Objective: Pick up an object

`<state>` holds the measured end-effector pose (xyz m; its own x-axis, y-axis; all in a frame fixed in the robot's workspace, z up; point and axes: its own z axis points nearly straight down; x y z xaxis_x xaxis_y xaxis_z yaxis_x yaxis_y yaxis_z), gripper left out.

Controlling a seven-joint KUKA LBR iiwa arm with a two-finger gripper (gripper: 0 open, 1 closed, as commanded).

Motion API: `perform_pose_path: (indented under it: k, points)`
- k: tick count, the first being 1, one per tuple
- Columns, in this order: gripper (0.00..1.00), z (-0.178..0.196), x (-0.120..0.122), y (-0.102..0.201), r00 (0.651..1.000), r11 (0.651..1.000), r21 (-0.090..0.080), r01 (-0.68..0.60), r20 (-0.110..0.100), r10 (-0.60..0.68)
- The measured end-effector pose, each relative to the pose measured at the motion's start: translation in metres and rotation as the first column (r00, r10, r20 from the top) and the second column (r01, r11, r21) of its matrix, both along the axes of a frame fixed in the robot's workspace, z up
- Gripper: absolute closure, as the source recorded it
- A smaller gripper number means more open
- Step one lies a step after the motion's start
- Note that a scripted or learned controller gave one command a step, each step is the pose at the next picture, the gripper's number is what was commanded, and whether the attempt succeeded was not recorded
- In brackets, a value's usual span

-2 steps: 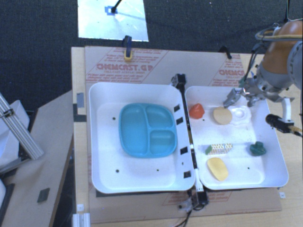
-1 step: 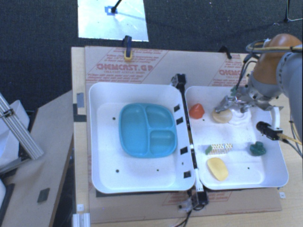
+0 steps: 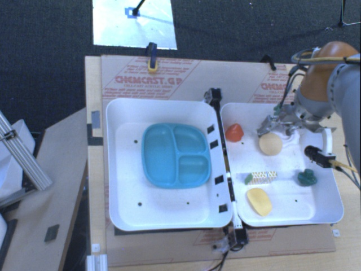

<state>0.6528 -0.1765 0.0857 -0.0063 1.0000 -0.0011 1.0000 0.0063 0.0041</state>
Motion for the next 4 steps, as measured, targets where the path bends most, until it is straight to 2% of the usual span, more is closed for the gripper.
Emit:
perform_pose_path:
  k: [1, 2, 3, 4]
  points:
    - [1.0, 0.012, 0.001, 0.0, 1.0, 1.0, -0.001, -0.002, 0.004, 0.002]
    - [1.0, 0.062, -0.007, 0.0, 1.0, 1.0, 0.0, 0.005, 0.0, -0.005]
    - [1.0, 0.125, -0.001, 0.002, 1.0, 1.0, -0.001, 0.001, 0.003, -0.001]
    - [1.0, 0.162, 0.001, 0.002, 1.0, 1.0, 0.0, 0.0, 0.002, 0.0]
